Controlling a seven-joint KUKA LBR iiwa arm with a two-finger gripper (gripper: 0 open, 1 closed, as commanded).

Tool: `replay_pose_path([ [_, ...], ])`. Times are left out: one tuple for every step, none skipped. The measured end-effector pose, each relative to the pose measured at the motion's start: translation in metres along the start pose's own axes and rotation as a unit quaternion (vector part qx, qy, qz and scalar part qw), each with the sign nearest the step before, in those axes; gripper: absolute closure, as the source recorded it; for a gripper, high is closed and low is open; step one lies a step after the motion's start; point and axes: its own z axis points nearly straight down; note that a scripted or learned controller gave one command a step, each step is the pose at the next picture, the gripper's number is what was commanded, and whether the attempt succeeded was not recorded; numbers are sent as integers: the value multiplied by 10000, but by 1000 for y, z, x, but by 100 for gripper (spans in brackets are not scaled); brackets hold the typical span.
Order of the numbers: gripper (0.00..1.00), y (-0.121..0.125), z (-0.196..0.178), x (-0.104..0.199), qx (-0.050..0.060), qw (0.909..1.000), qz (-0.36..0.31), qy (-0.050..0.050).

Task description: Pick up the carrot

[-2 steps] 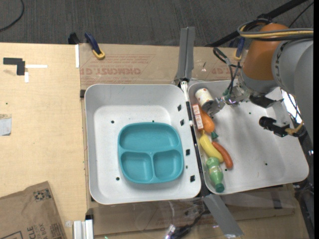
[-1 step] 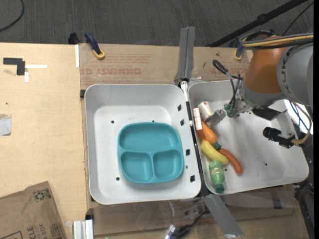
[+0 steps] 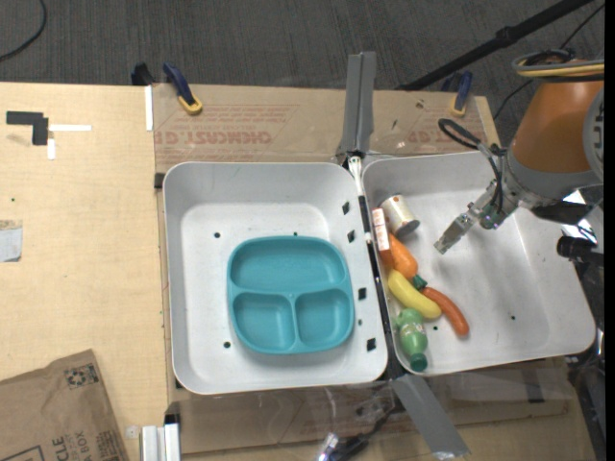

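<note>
The carrot, long, orange and tapered with a dark green tuft at its upper-left end, lies in the right bin near its front left. It rests against a yellow banana. My gripper hangs over the middle of the right bin, tilted down to the left. It is up and to the right of the carrot, apart from it, and nothing shows in its grasp.
Along the right bin's left wall lie a silver can, a stubby orange item and a green bottle. The left bin holds a teal divided plate. A grey divider stands between the bins.
</note>
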Motion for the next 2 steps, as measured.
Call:
replay_pose_path([
  [0,-18,31,66,-70,9999,-135,-71],
  [100,-18,21,64,-86,9999,-113,-88],
])
